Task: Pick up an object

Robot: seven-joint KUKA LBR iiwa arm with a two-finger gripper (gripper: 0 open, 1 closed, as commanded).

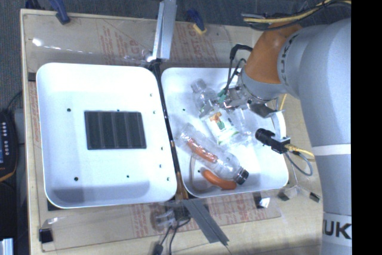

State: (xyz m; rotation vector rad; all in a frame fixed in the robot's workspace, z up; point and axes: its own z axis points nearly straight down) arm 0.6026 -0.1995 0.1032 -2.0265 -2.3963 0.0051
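The right bin (179, 83) holds a jumble of objects. A clear plastic bottle with a dark cap (216, 156) lies slantwise at its front, with an orange-red piece showing through it. An orange sausage-shaped object (218, 180) lies by the front wall. A small clear bottle (203, 96) sits toward the back, and a clear packet with a green and orange label (221, 125) lies in the middle. My gripper (230, 100) is low over the bin's back right part, just right of the small clear bottle and above the packet. The wrist hides much of it.
The left bin (54, 86) has a dark ribbed rectangle (114, 129) on its floor. A black plug with a yellow cable (273, 140) hangs over the right bin's right side. The grey arm (316, 92) covers the bench right of the bins.
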